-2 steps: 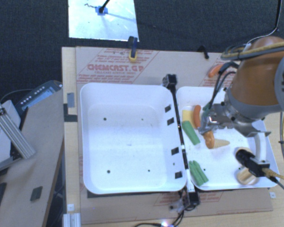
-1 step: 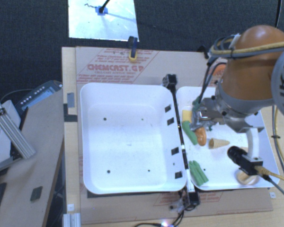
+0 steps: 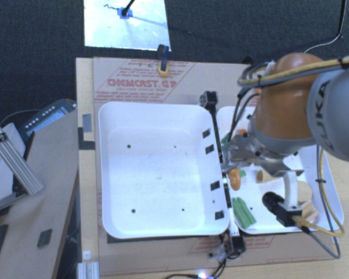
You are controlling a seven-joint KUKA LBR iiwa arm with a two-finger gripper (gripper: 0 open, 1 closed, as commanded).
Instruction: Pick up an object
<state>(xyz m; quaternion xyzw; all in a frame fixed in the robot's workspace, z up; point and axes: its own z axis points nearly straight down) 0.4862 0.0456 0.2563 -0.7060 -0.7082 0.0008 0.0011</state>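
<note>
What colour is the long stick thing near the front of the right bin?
Green. The long green stick-shaped object shows best in the camera view.

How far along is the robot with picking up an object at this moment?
Done: the arm is over the right bin, with the pincer low beside the orange object. In hand: an approach to that object; I cannot tell whether it is gripped. Left: a secure grasp and the lift. The green object lies untouched nearby on the bin floor.
</note>
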